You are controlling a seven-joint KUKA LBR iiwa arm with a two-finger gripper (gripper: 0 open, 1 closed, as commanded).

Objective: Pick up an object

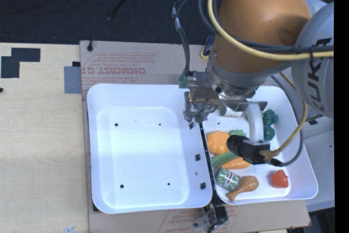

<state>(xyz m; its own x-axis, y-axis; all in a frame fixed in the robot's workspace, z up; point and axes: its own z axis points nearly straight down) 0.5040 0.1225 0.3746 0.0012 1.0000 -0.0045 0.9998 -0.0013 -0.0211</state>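
Two white bins, and the gripper (192, 114) is hanging over the right bin's (297, 185) left rim, clutching nothing. The orange toy (217, 142) is lying just beside it; its grip is unclear from here.

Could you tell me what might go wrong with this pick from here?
The toys in the right bin lie crowded: the orange pumpkin, carrot and small can touch, so a grasp could catch two or slip. The gripper hangs by the divider between bins and could strike it.

Lab: robot arm (262, 24), test bins (142, 193)
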